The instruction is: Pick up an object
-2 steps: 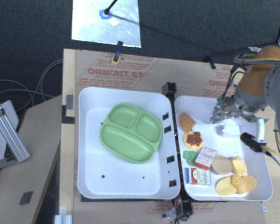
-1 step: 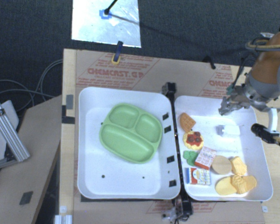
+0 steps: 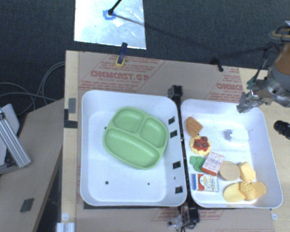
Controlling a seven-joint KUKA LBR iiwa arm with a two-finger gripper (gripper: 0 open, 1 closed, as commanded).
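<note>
Small toy food pieces (image 3: pixel 220 166), heaped in the near half of the right shallow white bin (image 3: pixel 265 145): brown waffle-like wedge (image 3: pixel 194 126) near the divider, red-and-yellow round pizza piece (image 3: pixel 200 145) just below, green leafy bit (image 3: pixel 197 163), red-and-white printed box (image 3: pixel 212 163), tan round disc (image 3: pixel 228 170), yellow crinkled pieces (image 3: pixel 248 185) at the near right corner. Small grey lump (image 3: pixel 228 135) apart, toward the far side. Two-finger gripper (image 3: pixel 243 105) over the far right rim of that bin, nothing visibly held; opening unclear. Light green three-compartment plastic plate (image 3: pixel 135 137) in the left white bin (image 3: pixel 94 149).
</note>
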